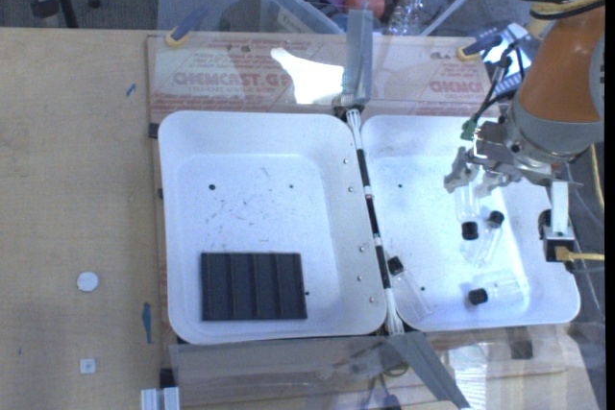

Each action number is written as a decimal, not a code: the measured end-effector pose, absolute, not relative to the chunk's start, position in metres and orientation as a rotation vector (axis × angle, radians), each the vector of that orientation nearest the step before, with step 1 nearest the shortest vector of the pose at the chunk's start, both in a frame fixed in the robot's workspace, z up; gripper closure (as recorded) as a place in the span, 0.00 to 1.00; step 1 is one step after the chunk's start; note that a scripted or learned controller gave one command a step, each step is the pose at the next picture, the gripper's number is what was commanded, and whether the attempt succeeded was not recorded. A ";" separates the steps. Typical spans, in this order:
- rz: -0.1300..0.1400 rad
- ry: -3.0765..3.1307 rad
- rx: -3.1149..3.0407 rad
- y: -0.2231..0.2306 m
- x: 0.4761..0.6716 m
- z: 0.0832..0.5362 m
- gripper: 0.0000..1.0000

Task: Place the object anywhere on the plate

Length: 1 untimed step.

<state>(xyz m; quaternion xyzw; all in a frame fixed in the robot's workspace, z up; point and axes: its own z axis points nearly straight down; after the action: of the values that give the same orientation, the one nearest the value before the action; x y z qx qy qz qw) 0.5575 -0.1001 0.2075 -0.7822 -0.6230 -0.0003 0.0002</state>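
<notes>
The gripper [478, 197] hangs over the right bin [423, 149]; whether it is open or closed I cannot tell. Small clear bottles with black caps [492, 289] lie below it, while the dark ridged plate [253, 285] sits in the left bin [192, 149].

Plate [253, 285] in left bin [183, 149]
</notes>
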 end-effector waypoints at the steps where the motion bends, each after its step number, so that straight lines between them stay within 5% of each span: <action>1: 0.003 -1.783 -2.581 -0.024 0.553 0.184 1.00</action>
<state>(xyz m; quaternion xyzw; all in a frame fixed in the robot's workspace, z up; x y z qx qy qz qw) 0.5530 -0.0243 0.1843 -0.8227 -0.5684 0.0011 0.0022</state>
